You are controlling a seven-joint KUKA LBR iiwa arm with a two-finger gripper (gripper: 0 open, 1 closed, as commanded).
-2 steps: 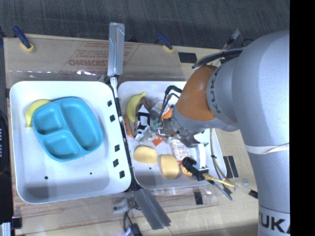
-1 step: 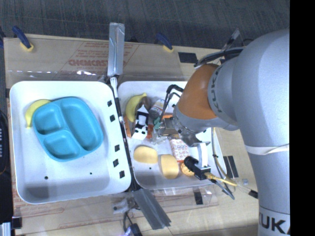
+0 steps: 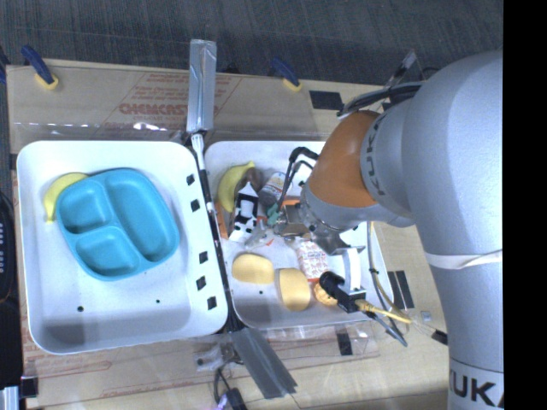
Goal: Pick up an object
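Fingers (image 3: 272, 219), their state impossible to tell, sit low in the right bin (image 3: 256, 314) among clutter: banana (image 3: 229, 186) just left, two yellow pieces (image 3: 253, 268) below. Left bin (image 3: 34, 229) holds a blue divided tray (image 3: 120, 220).

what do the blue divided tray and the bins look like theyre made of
The blue divided tray looks like moulded plastic with a smooth, slightly matte finish: even colour, rounded compartment edges, soft highlights. The left bin and right bin look like white plastic too, with rounded corners and a gentle sheen, though thin coated metal can't be ruled out.
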